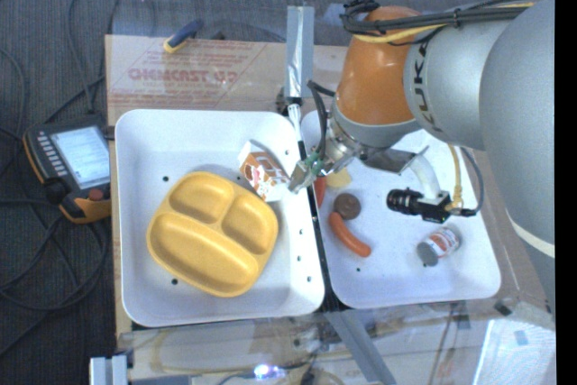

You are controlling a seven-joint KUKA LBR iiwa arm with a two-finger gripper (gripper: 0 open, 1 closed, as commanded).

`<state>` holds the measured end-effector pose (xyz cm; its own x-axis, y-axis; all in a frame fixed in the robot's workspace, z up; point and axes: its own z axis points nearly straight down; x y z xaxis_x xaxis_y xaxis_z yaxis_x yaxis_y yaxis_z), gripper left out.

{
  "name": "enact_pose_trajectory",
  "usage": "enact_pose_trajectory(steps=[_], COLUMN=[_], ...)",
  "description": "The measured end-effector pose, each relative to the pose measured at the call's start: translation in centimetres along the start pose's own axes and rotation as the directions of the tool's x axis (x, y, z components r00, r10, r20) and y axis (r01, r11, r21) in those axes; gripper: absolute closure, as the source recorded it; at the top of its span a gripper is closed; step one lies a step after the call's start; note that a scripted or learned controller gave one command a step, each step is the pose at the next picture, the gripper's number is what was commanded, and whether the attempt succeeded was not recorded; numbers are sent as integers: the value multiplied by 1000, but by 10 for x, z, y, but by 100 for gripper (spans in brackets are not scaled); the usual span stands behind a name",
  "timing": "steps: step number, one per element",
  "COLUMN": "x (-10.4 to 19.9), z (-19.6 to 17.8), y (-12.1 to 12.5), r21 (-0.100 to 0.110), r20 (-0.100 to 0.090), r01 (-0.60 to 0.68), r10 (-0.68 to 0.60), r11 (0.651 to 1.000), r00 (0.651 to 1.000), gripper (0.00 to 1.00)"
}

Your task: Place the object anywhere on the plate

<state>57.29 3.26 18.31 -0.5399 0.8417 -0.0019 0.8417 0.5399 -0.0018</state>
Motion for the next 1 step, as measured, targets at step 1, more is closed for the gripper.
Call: enact_pose_trajectory(steps=[1], x=[20], z=[-22], y=[4], r21=[-4], r20=[1], r01=[40], r10=[-40], r11=[999], r00=[999], gripper=[100])
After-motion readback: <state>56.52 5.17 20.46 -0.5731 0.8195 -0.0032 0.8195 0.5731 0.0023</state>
